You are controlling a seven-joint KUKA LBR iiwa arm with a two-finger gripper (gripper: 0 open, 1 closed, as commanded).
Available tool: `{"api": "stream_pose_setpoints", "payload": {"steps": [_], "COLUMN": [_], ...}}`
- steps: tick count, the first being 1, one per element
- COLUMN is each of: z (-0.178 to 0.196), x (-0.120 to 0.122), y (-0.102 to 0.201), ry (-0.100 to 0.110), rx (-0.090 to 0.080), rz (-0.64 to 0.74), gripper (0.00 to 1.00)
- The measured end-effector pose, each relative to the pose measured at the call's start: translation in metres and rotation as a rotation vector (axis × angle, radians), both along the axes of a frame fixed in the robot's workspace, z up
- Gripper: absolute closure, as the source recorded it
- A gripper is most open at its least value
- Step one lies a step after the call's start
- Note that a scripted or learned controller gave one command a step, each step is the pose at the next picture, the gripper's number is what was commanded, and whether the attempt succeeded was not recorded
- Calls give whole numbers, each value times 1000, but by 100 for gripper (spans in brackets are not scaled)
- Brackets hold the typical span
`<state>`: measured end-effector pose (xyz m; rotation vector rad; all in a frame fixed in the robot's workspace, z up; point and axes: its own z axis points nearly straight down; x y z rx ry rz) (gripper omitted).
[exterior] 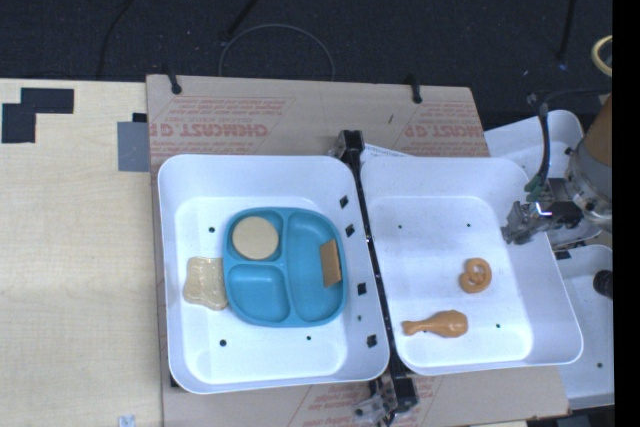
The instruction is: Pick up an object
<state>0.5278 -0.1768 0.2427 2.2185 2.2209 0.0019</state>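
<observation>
2 bins, gripper at the right rim

Gripper [524, 221] hovers over the right bin's [440, 180] right rim; whether its jaws are wide or narrow cannot be told. Pretzel [476, 275] and drumstick [437, 324] lie in that bin. Blue tray [280, 300] sits in the left bin [190, 185].
</observation>
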Motion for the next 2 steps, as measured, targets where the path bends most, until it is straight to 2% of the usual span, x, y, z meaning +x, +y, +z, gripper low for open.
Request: {"api": "stream_pose_setpoints", "payload": {"steps": [1, 2], "z": [6, 9], "x": [-1, -12], "y": [51, 100], "ry": [5, 6], "rx": [4, 4], "rz": [4, 3], "gripper": [100, 100]}}
